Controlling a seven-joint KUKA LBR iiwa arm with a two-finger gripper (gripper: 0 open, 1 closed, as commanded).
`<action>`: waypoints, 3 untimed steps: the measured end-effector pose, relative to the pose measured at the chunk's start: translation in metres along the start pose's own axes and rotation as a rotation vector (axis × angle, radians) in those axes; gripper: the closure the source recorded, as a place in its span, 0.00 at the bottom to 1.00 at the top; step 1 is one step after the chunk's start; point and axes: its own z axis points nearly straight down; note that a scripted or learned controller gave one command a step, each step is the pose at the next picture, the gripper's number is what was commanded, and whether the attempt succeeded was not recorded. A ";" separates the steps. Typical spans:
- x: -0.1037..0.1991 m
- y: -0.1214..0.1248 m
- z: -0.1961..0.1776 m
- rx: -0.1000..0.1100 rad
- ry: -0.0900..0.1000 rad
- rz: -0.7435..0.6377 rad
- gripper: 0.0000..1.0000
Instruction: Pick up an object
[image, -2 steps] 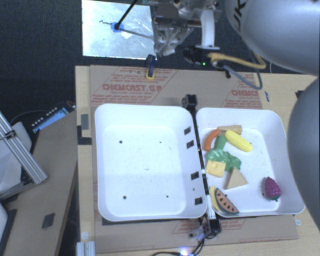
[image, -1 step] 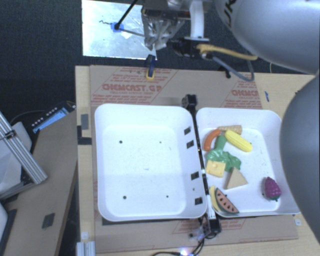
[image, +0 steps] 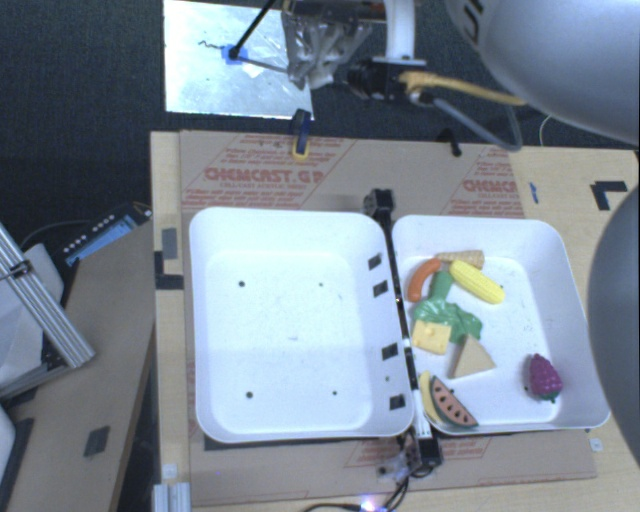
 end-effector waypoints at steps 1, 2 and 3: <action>0.002 -0.120 -0.019 0.005 0.001 -0.004 1.00; -0.002 0.010 -0.013 0.002 -0.004 0.008 1.00; 0.001 -0.069 -0.018 0.002 0.000 0.000 1.00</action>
